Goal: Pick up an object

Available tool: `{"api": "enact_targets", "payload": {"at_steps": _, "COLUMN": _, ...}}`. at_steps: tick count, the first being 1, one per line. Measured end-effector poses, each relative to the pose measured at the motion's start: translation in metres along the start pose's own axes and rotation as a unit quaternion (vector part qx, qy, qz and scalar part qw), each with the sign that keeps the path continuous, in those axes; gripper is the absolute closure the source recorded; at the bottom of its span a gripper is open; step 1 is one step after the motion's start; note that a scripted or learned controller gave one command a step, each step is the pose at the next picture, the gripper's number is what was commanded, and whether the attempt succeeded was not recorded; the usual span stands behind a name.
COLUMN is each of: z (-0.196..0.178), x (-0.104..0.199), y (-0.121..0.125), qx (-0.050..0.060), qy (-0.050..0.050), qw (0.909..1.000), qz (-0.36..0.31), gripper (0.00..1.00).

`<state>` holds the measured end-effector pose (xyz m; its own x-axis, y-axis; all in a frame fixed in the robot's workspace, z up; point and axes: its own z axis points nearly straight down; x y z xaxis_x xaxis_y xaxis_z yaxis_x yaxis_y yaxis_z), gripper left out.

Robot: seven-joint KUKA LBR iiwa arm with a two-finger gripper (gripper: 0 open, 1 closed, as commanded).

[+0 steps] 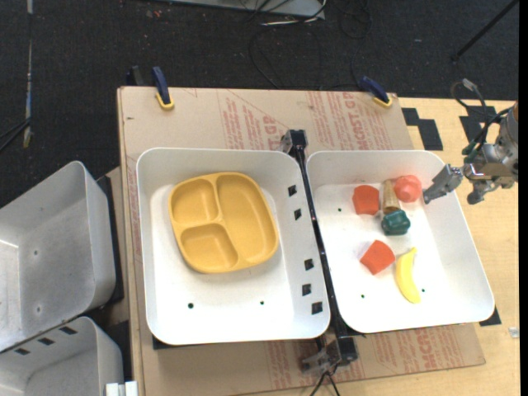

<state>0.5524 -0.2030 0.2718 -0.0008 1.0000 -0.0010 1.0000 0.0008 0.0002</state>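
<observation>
The right bin (pixel 462 304) holds several small objects. An orange-red block (pixel 366 200), a tan cylinder (pixel 388 195) and a salmon-pink round piece (pixel 407 188) lie close together at its far side. A teal lump (pixel 395 222) sits just below the cylinder. Nearer the front are a second orange-red block (pixel 378 256) and a yellow banana (pixel 407 276). My gripper (pixel 456 193) hovers over the bin's right rim, right of the pink piece, open, with nothing between its fingers.
A yellow divided plate (pixel 223 221) lies in the left bin (pixel 157 304). A black divider bar (pixel 309 229) runs between the bins. Two grey tubs (pixel 49 254) stand off the bench at the left. Clamps (pixel 162 89) hold the bench board's far edge.
</observation>
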Motion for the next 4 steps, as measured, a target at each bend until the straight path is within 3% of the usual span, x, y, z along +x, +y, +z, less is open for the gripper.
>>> {"api": "enact_targets", "payload": {"at_steps": 1, "z": 0.0, "x": 0.0, "y": 0.0, "qx": 0.0, "qy": 0.0, "qw": 1.0, "qz": 0.0, "gripper": 0.0}}
{"api": "enact_targets", "payload": {"at_steps": 2, "z": 0.063, "x": 0.007, "y": 0.0, "qx": 0.003, "qy": 0.001, "qw": 1.0, "qz": 0.001, "gripper": 0.0}}
{"api": "enact_targets", "payload": {"at_steps": 4, "z": 0.15, "x": 0.004, "y": -0.001, "qx": 0.002, "qy": 0.001, "qw": 1.0, "qz": 0.001, "gripper": 0.0}}
